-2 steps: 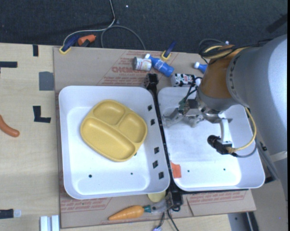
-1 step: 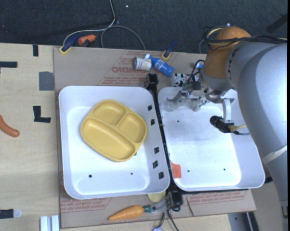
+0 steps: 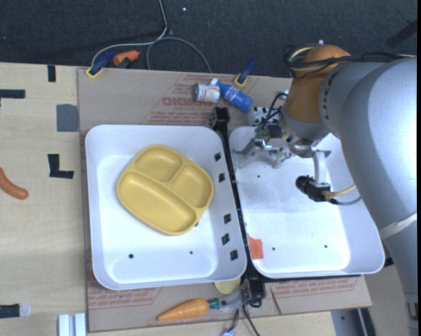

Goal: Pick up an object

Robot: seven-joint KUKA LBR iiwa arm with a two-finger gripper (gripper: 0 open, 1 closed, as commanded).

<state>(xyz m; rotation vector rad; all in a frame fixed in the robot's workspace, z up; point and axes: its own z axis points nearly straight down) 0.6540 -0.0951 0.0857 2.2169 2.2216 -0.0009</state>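
Hand (image 3: 266, 144) low at right bin's (image 3: 301, 257) far-left corner; grip state indeterminable; approach step; next needs a reachable object.

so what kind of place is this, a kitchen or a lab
Most likely a robotics lab bench, not a kitchen: a robot arm reaches over two white bins set on taped cardboard, and the carrot and sausage look like toy props.

I found the divided plate (image 3: 166, 187) lying in the left bin (image 3: 102, 261). The right bin (image 3: 357, 254) sat at its three o'clock, touching. A carrot (image 3: 184, 310) lay at six o'clock, a bottle (image 3: 223, 92) at twelve, a sausage (image 3: 10, 183) at nine.
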